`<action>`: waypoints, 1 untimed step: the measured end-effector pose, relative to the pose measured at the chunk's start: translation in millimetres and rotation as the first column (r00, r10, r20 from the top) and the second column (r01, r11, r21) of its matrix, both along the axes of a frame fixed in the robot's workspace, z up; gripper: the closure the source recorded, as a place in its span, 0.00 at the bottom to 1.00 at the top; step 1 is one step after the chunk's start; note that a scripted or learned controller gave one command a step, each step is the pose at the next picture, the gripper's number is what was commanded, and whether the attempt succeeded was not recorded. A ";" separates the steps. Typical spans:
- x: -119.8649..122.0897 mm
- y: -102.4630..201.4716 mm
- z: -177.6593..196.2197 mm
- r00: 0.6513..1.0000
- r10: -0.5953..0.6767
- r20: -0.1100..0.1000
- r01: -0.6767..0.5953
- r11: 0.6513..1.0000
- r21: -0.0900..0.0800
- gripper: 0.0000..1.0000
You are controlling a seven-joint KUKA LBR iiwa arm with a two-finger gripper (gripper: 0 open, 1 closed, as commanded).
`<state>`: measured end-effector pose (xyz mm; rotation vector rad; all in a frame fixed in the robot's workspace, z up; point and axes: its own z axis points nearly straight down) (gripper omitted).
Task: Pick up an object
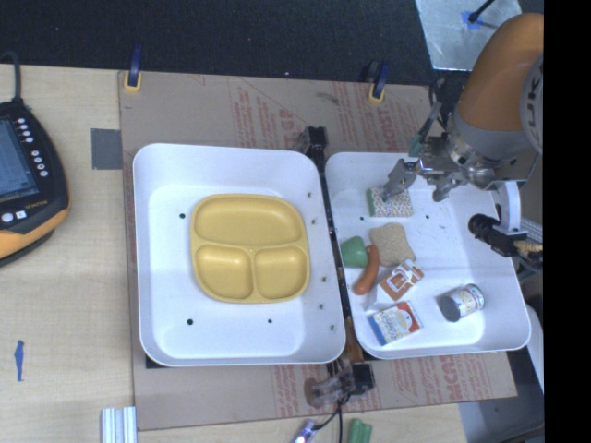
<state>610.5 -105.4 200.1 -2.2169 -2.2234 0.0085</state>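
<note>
White plastic makes up both shallow bins on the counter, set side by side so that one can feed and the other receive. The left bin carries a yellow divided plate, lying flat in the middle with its three wells bare. The right bin holds the loose things meant for picking: a green-and-white packet near the far wall, a tan sponge-like block, a green piece touching an orange sausage, two small red-and-white cartons, and a silver can on its side, well apart from the rest. They lie scattered, not stacked, which leaves most of them reachable from above. The gripper hangs over the far end of the right bin, just beside the packet, its jaws spread and nothing between them. I judge the packet the likeliest target, since it lies nearest; being flat and close to the wall, it could slip out of a pinch
</note>
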 end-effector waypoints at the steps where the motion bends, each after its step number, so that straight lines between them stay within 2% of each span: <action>1: -48.2 -4.6 -107.0 1.000 -0.001 0.006 0.001 1.000 -0.004 0.00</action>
